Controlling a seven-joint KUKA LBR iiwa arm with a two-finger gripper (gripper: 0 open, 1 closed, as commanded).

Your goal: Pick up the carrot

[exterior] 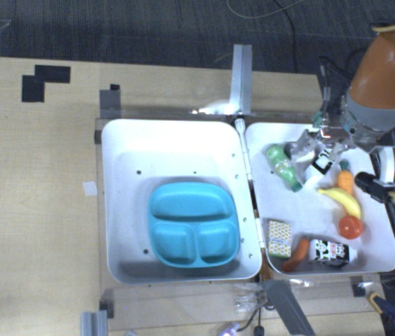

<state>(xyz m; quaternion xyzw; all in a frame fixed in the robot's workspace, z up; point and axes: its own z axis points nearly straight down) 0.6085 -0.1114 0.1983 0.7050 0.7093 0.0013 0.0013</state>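
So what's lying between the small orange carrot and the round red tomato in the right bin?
In the camera view, a curved yellow banana lies between the small orange carrot and the round red tomato.

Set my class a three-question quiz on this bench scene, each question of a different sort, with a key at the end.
1. True or false: the blue divided plate lies in the left bin.
2. Multiple choice: which item lies right beside the carrot in the right bin? A) banana B) green bottle C) cow-print carton
3. Fill in: the tool hangs over the ____ bin.

Key: 1 true; 2 A; 3 right.
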